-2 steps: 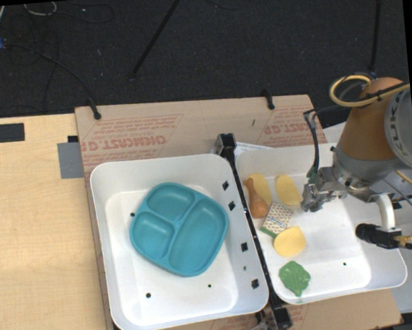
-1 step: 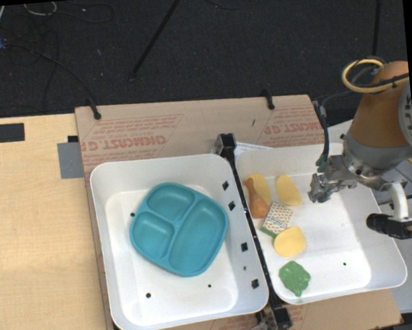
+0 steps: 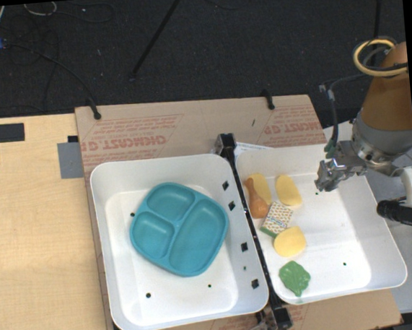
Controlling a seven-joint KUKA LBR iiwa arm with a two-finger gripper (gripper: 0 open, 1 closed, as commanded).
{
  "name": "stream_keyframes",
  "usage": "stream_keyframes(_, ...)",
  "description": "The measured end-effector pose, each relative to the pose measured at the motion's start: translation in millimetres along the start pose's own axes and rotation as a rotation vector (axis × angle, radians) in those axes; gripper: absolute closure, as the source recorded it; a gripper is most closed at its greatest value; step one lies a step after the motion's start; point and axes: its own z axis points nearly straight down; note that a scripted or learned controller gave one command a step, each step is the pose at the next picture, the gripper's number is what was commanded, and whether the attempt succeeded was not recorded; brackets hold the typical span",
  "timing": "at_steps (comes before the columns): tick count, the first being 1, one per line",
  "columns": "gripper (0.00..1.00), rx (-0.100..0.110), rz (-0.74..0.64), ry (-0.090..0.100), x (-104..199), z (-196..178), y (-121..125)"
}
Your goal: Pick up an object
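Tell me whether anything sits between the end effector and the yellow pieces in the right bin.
Nothing visible does. The end effector is over the right bin, with bare white floor between it and the nearest yellow piece. The other yellow piece lies lower left.

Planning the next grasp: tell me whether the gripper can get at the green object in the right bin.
Probably yes. The green object lies apart near the bin's front edge, nothing on it; the gripper hangs above the same bin.
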Motion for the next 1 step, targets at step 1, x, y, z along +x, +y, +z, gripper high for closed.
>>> stream_keyframes(1,1.00,-0.003,0.000,-0.001,0.1,-63.0,5.2)
